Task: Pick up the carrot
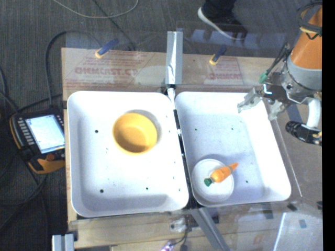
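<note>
The small orange plastic carrot point(222, 173) with a green tip lies tilted on a round white plate point(212, 189) that sits in the near left corner of the right-hand shallow white bin point(259, 156). Its green end points toward the lower left and its orange tip toward the upper right, reaching just past the plate's rim. The left-hand shallow white bin point(89, 166) sits just beside the right one, the two touching along their shared edge, and it holds a round yellow bowl point(135, 132) standing upright a little above its middle. The grey arm with the orange band point(309, 41) comes in from the right, and its two-finger gripper point(257, 99) hangs over the far right corner of the right-hand bin, well apart from the carrot and the plate. The gripper's fingers look spread, with one pale finger point(248, 102) angled out to the left, and nothing sits between them, so the tool is released and bare. The bins rest on a light wooden bench point(120, 72) with faded red lettering, and two small clips with blue and yellow ends lie on it beyond the bins. On the dark floor to the left of the bench lies a handheld control pendant point(42, 135) with a lit screen, with black cables trailing around it.
</note>
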